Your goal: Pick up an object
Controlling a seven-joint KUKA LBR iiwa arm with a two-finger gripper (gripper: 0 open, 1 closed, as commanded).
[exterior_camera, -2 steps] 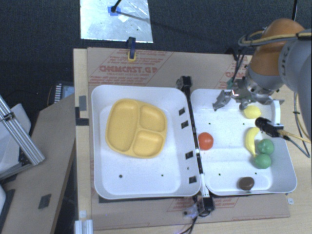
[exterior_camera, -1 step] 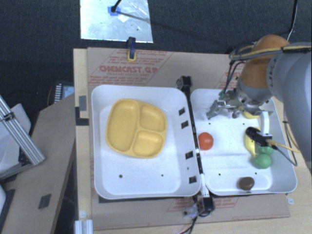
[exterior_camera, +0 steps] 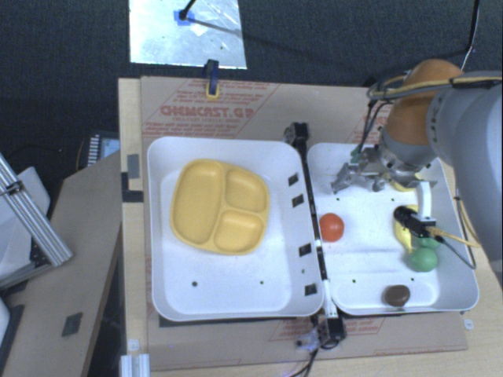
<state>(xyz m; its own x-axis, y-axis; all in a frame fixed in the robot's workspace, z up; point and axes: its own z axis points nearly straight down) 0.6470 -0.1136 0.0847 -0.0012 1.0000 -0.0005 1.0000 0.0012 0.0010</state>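
The pincer (exterior_camera: 357,182) hangs over the far part of the right bin (exterior_camera: 369,277), its two fingers apart with bare white floor between them and nothing held. The orange ball (exterior_camera: 332,227) lies nearer than the pincer and a little to its left, apart from it and close beside the bin's left wall. The green ball (exterior_camera: 424,259) sits well to the right and nearer, close to the right wall, and the brown lump (exterior_camera: 396,295) lies nearest of all, just inside the near rim. In the left bin (exterior_camera: 236,293) a yellow plate (exterior_camera: 219,205) with three compartments lies flat, far from the pincer. Under both bins is a brown board (exterior_camera: 314,104) printed in red with "CHEMCAST" and a couple of further letters I cannot make out; the same print repeats faintly towards its edges. A yellow and blue clamp (exterior_camera: 212,79) grips the board's far edge. The middle of the right bin's floor, between the orange ball and the green one, is open, and the left bin has bare floor nearer than the plate.
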